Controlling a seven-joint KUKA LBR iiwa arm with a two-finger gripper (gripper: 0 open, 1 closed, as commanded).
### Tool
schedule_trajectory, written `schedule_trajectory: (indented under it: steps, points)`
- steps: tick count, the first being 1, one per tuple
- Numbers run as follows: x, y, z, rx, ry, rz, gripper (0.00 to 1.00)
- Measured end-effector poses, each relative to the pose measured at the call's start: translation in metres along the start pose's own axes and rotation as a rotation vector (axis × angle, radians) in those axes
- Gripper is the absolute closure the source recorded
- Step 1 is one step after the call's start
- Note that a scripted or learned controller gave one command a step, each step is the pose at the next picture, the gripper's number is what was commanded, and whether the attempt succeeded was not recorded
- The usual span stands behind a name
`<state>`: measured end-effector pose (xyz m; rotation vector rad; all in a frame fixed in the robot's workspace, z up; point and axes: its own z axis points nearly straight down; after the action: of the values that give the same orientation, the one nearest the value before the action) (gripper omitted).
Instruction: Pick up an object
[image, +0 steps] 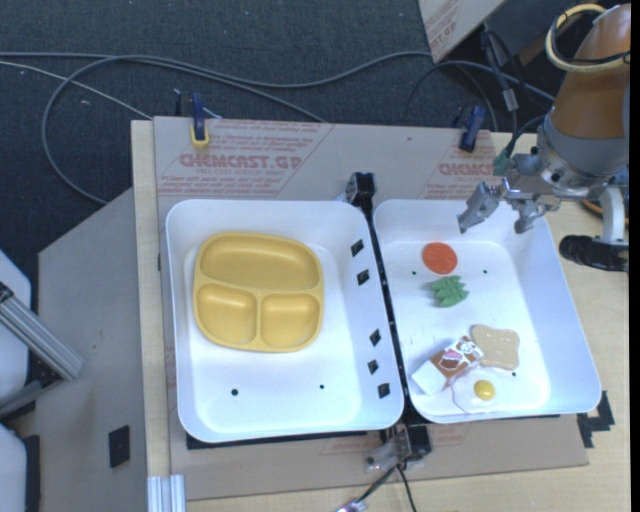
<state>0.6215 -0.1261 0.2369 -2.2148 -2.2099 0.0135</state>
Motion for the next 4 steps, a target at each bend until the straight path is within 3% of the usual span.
schedule_trajectory:
  steps: [1, 4]
  points:
    - [0.000, 0.002, -0.008, -0.014, -0.002, -0.003, 0.00]
    - [-0.001, 0.002, 0.121, -0.011, -0.002, -0.002, 0.00]
